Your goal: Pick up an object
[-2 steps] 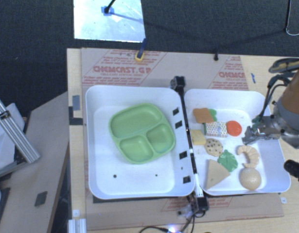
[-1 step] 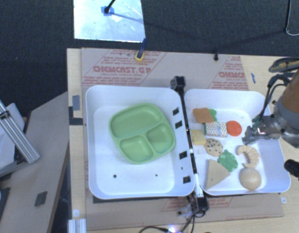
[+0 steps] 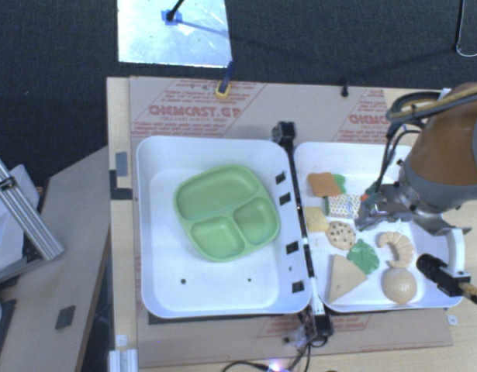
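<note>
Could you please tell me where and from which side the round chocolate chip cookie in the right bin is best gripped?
Probably from straight above, with the fingers closing across the cookie at its round rim, since it lies flat. The green leaf and yellow wedge crowd its lower side, so span it left to right.

Two bins sit side by side on the bench: the left bin [image 3: 157,285] holds a sectioned tray [image 3: 226,211] near its middle. The right bin [image 3: 354,152] holds a cluster of play food. A toast slice [image 3: 324,184] lies farthest back, with a wafer [image 3: 343,205] just before it; a cookie [image 3: 341,235] lies nearer still, a leaf [image 3: 364,256] to its right, a wedge [image 3: 344,278] at the front. A croissant [image 3: 396,246] lies behind a round bun [image 3: 399,285] (perhaps touching). The gripper [image 3: 370,215] hangs between wafer and croissant
</note>
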Motion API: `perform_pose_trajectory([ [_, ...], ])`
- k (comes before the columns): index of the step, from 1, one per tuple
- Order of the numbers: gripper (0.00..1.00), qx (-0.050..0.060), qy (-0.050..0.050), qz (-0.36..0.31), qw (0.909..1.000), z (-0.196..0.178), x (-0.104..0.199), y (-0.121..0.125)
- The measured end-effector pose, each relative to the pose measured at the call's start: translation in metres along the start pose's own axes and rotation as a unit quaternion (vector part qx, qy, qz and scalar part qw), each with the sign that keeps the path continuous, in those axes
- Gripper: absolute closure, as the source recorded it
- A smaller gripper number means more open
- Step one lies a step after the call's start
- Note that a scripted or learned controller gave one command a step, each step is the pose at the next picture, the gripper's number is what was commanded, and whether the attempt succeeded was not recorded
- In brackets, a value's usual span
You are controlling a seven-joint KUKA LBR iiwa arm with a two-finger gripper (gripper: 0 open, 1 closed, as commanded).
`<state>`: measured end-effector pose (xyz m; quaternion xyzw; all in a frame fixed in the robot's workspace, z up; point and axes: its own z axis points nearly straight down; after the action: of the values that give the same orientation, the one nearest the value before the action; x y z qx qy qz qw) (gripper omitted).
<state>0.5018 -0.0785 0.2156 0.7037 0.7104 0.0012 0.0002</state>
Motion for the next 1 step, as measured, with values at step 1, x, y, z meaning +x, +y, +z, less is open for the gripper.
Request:
perform_pose_trajectory([
  [1,1.00,0.000,0.000,-0.001,1.0000,-0.0052,0.0568,0.0137],
])
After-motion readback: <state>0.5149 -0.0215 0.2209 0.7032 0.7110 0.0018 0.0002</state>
